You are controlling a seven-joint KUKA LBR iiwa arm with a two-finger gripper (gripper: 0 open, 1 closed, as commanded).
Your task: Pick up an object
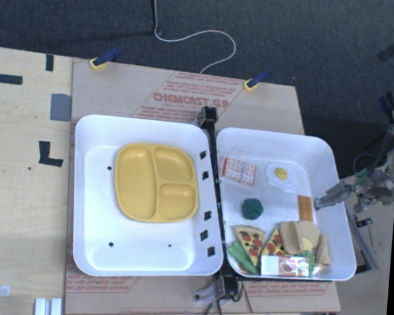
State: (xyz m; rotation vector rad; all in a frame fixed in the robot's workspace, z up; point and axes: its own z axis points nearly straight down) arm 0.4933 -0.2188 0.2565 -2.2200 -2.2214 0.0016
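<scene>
two white bins side by side on cardboard sheet point(188, 98) over wooden bench point(17, 172). left bin point(84, 233) holds a yellow divided plate point(157, 183), three compartments, lying flat near bin centre. right bin point(321, 154) holds the loose items: red/white printed packet point(239, 171) near upper left, fried-egg toy point(280, 174) just to its right, dark green round obj point(251, 208) mid-bin, orange-brown bar point(305, 208) at right side. lower part is a cluster, pieces touching: pizza slice point(247, 239), second pizza slice point(273, 245), green veg piece point(241, 258) at the lower left edge, tan bread-like pieces point(300, 236), white/red labelled packet point(285, 265) along the front wall.

gripper point(322, 199) enters fr right, above the right bin's right rim, tip just beside the orange-brown bar; contact not resolvable. nothing seen between fingers. open vs closed: cannot tell, too small/blurred. grey wrist hardware point(373, 186) sits outside the bin.

black divider strip point(210, 182) btwn bins. white cable point(194, 36) loops across dark floor at top.
</scene>
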